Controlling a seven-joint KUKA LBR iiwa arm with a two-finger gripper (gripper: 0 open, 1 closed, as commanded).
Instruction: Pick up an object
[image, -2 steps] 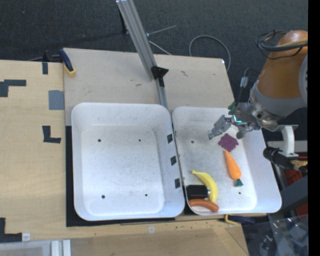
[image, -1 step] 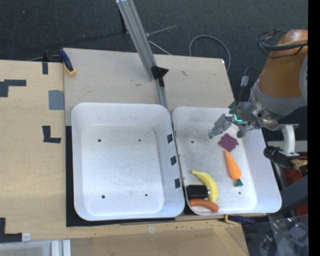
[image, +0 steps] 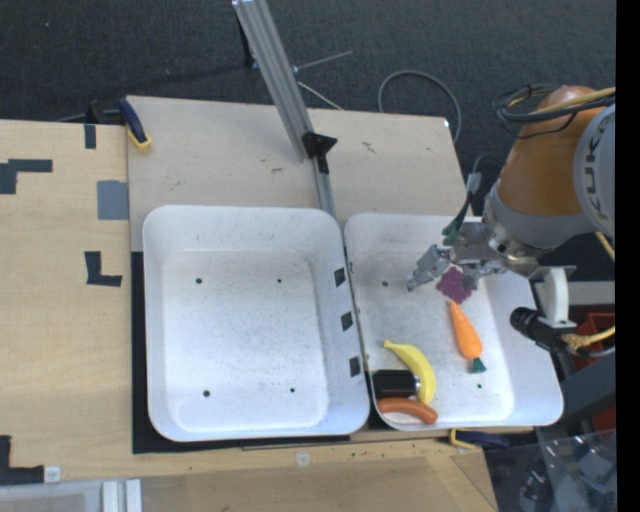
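Claw (image: 432, 268) hangs low over right bin (image: 520, 400), finger spread indiscernible; purple toy (image: 457, 285) sits just at its 4 o'clock. Closing off-centre risks nudging it toward carrot (image: 465, 333).

Grey metal pole (image: 288, 95) slants across pale bench board (image: 220, 150). Blue-and-yellow clamp (image: 133, 122) at board's upper-left corner. Light wooden panel (image: 60, 300) at left with grey tape pieces (image: 112, 198). Thin wire loop (image: 420, 95) on dark carpet (image: 120, 45).
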